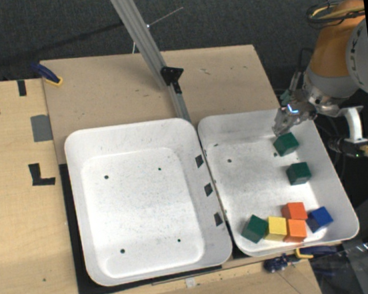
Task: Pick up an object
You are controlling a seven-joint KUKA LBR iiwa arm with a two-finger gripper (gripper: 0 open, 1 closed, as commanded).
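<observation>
The claw [285, 121] sits low over the right bin [249, 134], right above a dark green block [286, 143] lying on the bin floor; whether it grips I cannot tell; lifting seemingly remains undone.

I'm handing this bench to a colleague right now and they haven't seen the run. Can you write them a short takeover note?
Claw: low over the right bin, at its far right corner, just above the upper green block. Whether it grips that block cannot be told.
Blocks: all in the right bin. A second green block sits mid-right; a green, yellow, two orange and a blue block cluster along the near edge.
Done: no pick confirmed.
Left: grasp one block and lift it.
</observation>
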